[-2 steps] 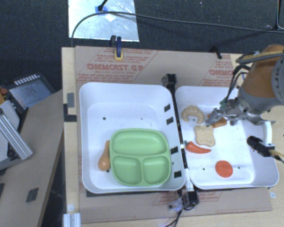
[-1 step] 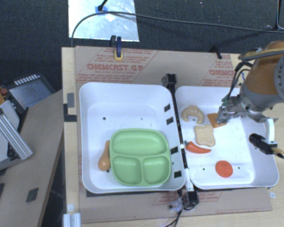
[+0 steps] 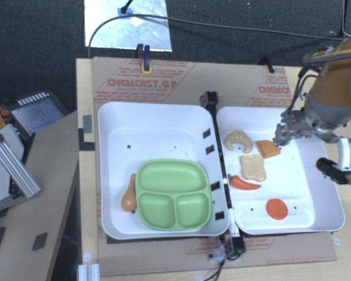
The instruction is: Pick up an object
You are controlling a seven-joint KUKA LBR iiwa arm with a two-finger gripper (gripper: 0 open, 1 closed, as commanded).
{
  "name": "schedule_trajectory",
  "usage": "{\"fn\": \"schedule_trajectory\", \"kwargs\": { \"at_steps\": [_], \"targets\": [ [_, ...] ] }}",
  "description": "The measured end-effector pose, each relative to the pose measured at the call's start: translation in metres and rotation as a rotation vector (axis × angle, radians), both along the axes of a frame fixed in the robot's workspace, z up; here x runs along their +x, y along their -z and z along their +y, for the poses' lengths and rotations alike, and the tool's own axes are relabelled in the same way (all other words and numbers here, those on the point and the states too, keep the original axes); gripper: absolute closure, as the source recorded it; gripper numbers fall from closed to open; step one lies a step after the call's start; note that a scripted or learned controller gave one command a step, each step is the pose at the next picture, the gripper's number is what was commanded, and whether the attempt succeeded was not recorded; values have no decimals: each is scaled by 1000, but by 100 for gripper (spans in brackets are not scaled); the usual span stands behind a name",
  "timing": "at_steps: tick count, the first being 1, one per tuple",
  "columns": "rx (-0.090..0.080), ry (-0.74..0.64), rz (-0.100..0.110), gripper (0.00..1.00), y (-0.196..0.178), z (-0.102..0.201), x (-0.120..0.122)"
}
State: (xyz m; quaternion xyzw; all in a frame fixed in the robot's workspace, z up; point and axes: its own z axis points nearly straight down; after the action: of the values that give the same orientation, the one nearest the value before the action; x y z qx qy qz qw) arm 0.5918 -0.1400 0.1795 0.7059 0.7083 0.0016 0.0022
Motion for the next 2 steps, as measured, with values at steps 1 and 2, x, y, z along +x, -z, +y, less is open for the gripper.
{"fn": "schedule_trajectory", "kwargs": {
  "at_steps": [1,2],
  "targets": [
    [0,0,1,100,-29,0,1],
    [2,-5,3,100,-22,53,12]
  ]
}}
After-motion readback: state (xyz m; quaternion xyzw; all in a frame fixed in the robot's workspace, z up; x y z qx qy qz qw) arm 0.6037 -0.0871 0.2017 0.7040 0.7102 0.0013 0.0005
